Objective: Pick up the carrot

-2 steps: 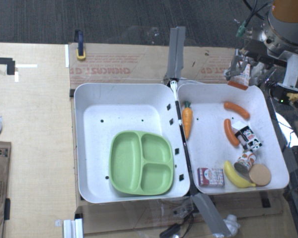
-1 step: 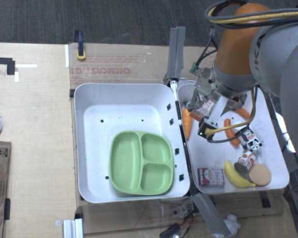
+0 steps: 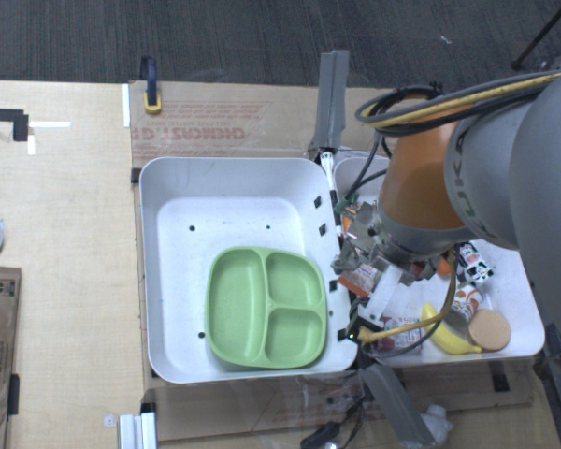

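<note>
Camera view: green divided plate (image 3: 265, 308) lies in left bin (image 3: 168, 204); banana (image 3: 446, 337) and tan disc (image 3: 489, 329) lie at right bin's (image 3: 519, 288) near edge. Gripper (image 3: 374, 274) sits low in right bin, finger state cannot tell. Small orange piece, possibly the carrot (image 3: 443, 267), lies just beside the wrist.

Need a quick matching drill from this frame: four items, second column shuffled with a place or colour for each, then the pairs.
1. divided plate
2. banana
3. round tan disc
4. arm's band

A. orange, above the wrist
B. green, in the left bin
C. yellow, at the right bin's near edge
D. right bin's near right corner, beside the banana

Pairs: 1-B, 2-C, 3-D, 4-A
</note>
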Available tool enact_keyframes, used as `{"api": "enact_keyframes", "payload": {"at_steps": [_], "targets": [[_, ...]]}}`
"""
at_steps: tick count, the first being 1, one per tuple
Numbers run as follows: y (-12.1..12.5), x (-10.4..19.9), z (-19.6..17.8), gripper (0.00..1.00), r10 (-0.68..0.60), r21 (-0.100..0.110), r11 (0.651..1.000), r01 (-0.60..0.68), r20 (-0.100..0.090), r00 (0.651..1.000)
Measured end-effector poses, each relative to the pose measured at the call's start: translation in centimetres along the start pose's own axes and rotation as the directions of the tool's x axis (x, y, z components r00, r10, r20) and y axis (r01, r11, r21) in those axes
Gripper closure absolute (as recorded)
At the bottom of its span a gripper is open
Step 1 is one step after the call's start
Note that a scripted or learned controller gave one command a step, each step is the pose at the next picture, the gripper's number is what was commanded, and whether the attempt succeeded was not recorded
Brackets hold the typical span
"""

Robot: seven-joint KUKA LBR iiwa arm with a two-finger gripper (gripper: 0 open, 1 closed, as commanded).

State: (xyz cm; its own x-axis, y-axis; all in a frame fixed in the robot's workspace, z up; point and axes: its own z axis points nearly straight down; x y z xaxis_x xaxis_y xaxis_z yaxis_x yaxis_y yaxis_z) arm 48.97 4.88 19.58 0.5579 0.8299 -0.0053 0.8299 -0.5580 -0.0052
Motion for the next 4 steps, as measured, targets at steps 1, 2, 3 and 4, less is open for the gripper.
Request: {"api": "enact_keyframes", "payload": {"at_steps": [1,2,3,4], "targets": [[4.8,-1.2,-1.0,1.0,0.291,-0.002,0.957,-0.291,-0.001,0.957],[3.6,3.7,-1.9,1.0,0.072,-0.002,0.997,-0.072,-0.001,0.997],[4.2,-0.7,-14.8,1.0,-0.029,-0.003,1.0,0.029,0.0,1.0],[-1.0,3.8,0.6,1.0,-0.048,-0.001,0.999,0.048,0.0,0.999]]}}
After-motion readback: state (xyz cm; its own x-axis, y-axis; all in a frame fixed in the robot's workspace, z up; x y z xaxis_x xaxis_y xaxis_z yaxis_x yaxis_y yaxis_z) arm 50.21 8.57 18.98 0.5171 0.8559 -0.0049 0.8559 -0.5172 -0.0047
